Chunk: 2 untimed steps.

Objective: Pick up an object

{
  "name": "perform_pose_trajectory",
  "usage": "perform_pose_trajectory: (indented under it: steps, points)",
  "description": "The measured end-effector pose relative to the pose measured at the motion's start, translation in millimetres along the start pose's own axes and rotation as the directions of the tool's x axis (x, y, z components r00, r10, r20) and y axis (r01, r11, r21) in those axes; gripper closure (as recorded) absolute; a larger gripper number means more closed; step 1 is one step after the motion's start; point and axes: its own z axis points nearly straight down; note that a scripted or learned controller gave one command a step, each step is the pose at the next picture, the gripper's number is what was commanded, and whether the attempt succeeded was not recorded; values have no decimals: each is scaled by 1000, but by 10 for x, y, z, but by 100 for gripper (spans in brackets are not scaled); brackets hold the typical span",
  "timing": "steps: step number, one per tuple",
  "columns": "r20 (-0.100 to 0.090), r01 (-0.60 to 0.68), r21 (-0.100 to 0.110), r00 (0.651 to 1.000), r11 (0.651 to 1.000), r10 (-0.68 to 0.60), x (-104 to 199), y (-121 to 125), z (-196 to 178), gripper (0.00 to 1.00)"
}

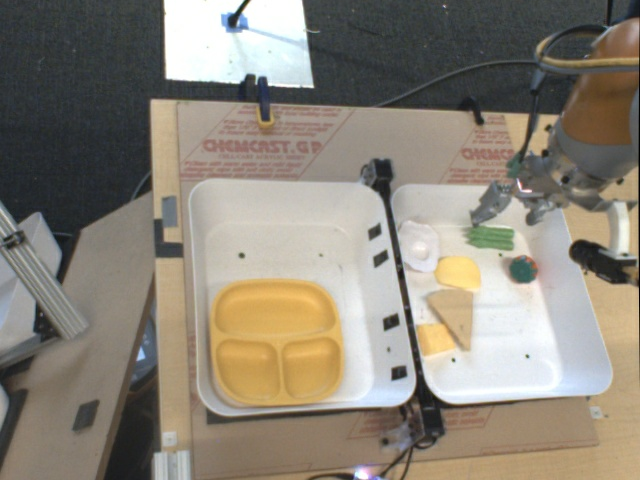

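Observation:
The right bin (570,368) holds several small items: a green ridged piece (491,236), a white lump (417,240), a yellow round piece (458,272), a small green ball with a red spot (522,268), a tan wedge (455,314) and a yellow block (435,340). My gripper (514,206) hangs over the bin's far edge, just above the green ridged piece. Its fingers (490,204) are spread open, and nothing sits between them.
A yellow compartment tray (278,341) lies in the left bin (290,208). A black-clipped divider (393,288) separates the two bins. Cables run over the cardboard behind the bins. A blue and yellow clamp (263,101) stands at the back edge.

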Motion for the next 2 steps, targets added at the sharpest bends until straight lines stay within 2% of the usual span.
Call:
perform_pose_trajectory:
  steps: [1, 2]
  points:
    - [1, 2, -12, 1000, 1000, -2, 3, 24, -70, 0]
    - [1, 1, -9, 1000, 1000, -1, 4, 51, 345, 0]
